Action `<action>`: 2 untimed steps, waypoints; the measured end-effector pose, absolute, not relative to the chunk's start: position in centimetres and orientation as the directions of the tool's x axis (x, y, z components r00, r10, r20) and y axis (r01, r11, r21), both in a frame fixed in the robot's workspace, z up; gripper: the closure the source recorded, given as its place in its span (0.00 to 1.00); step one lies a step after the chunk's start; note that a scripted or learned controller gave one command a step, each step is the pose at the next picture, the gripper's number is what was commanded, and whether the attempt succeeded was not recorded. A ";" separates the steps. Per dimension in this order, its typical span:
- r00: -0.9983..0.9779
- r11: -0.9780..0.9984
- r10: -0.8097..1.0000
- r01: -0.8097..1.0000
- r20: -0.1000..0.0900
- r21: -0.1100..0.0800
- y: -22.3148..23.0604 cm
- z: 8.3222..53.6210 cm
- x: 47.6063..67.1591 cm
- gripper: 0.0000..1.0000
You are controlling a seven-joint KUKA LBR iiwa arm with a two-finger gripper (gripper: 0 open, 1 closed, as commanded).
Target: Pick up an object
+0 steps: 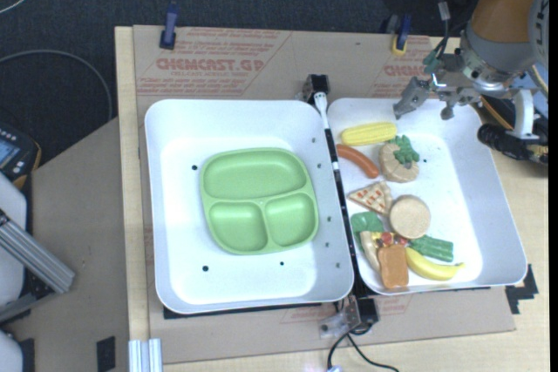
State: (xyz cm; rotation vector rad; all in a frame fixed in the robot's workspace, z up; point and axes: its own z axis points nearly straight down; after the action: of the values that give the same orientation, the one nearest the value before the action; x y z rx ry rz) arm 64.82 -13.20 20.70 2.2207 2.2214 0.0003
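two shallow white bins sit side by side on the bench: the left bin (pixel 166 187) carries one green divided tray (pixel 259 199) with three compartments, centred and apart from every wall, probably a drop-off place. the right bin (pixel 488 196) holds all the toy food, bunched along its left wall, so any pick must start there. counted: one corn cob (pixel 367 133) nearest the far left corner, one sausage (pixel 357 160) just beside it, one round cookie with a green sprig (pixel 401 160), one waffle wedge (pixel 370 198), one tan round bun (pixel 409 216), one banana (pixel 432 265) and one orange block (pixel 393 265) toward the near edge, plus green pieces tucked between them that i cannot sort out. the gripper (pixel 433 100) hangs over the far edge of the right bin, jaws spread and pinching nothing, above and well apart from the corn. it looks poised for a descent, though nothing is picked yet.
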 end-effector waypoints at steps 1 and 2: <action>-0.010 0.010 1.000 1.000 0.007 -0.004 -1.7 18.4 64.8 0.00; -0.010 0.010 1.000 1.000 0.006 -0.005 7.9 18.5 58.9 0.00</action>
State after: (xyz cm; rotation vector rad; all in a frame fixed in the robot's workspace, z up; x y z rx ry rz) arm 58.89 7.87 18.45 2.2153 2.2383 0.0011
